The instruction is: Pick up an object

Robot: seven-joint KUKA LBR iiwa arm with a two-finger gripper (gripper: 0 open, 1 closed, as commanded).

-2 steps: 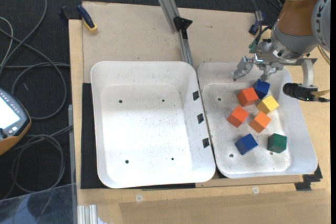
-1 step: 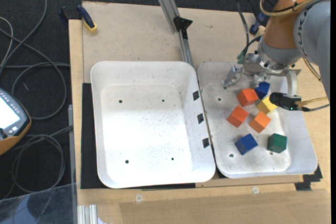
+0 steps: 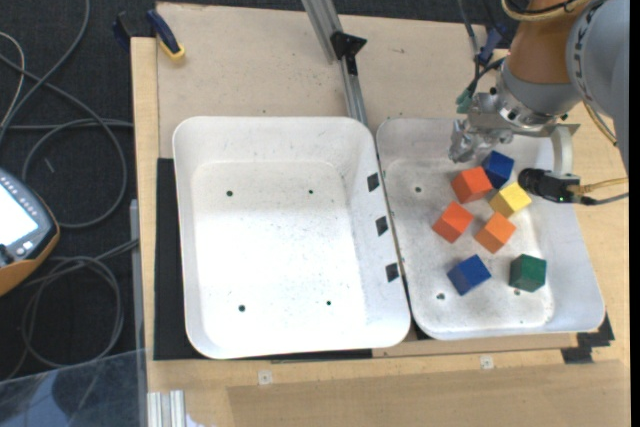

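Note:
The right bin [image 3: 420,300] holds several small blocks: a red-orange one [image 3: 471,184], a blue one [image 3: 498,166] behind it, a yellow one [image 3: 511,200], two orange ones [image 3: 452,221] [image 3: 494,232], another blue one [image 3: 468,274] and a green one [image 3: 528,272]. My gripper [image 3: 466,149] hangs over the far part of this bin, just above and left of the red-orange and blue blocks. No block shows between its fingers.
The left bin [image 3: 200,215] lies beside it on the wooden bench. A slanted metal rail [image 3: 318,5] runs down to the gap between the bins. A blue-yellow clamp [image 3: 166,33] sits at the bench's far left corner. Cables lie on the floor to the left.

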